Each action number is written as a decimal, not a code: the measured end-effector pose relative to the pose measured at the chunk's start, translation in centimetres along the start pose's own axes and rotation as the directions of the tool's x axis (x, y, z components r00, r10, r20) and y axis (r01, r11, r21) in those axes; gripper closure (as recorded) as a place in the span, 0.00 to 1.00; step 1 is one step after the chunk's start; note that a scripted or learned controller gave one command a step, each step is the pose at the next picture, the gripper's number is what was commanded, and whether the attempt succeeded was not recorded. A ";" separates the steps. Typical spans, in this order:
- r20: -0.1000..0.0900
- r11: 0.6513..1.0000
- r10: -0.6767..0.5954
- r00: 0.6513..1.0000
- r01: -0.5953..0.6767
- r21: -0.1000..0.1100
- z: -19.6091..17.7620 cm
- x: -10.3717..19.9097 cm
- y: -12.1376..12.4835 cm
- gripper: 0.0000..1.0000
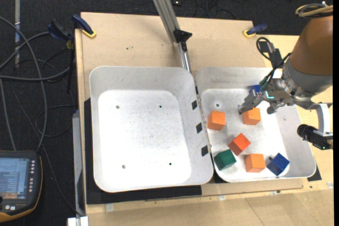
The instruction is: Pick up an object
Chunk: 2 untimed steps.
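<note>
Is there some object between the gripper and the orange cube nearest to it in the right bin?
Nothing visible stands between them. The gripper is directly over the orange cube in the right bin. The other cubes lie apart, lower in that bin.

- Two bins sit side by side on the bench [137, 34].
- The right bin [296, 140] has six blocks in it.
- The gripper [259, 106] is over the top-right block [251, 116].

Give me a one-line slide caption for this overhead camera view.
The arm's pincer poised over an orange cube in the right bin, among five other blocks.
</note>
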State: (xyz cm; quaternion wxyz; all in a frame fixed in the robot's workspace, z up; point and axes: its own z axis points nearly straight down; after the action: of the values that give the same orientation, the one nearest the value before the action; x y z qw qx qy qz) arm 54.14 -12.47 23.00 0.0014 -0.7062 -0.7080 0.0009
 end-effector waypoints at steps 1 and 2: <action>0.001 1.000 0.002 1.000 -0.002 -0.003 -0.1 0.0 0.1 0.00; 0.000 1.000 0.004 1.000 -0.004 0.003 6.3 -0.2 0.1 0.00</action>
State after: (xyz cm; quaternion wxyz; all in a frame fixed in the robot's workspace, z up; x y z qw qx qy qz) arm 54.26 -12.64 16.75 0.0026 -0.7075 -0.7067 0.0021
